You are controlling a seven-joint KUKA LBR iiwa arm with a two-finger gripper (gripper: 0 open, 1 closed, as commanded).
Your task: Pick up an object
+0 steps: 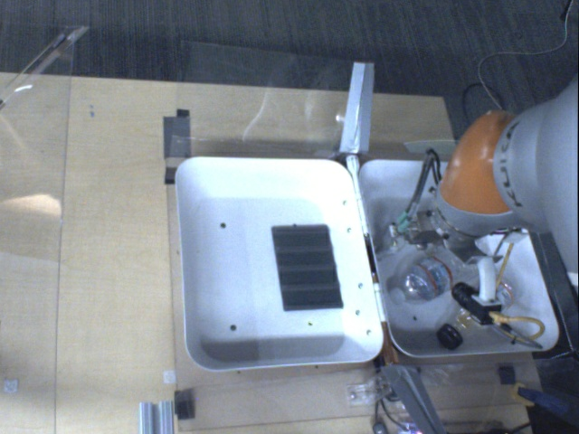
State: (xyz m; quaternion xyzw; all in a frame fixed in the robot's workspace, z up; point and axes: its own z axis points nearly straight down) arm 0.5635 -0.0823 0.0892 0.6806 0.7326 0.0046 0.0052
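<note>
The gripper (418, 236), its opening impossible to judge, hangs just above a clear, roundish, glassy object (423, 281) with no plain long axis, a black pad (307, 267) lying well left.

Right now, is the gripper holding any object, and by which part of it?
It cannot be told. The gripper is low in the right bin, just above a clear round object, but the arm's wrist hides whether anything is between its fingers.
</note>
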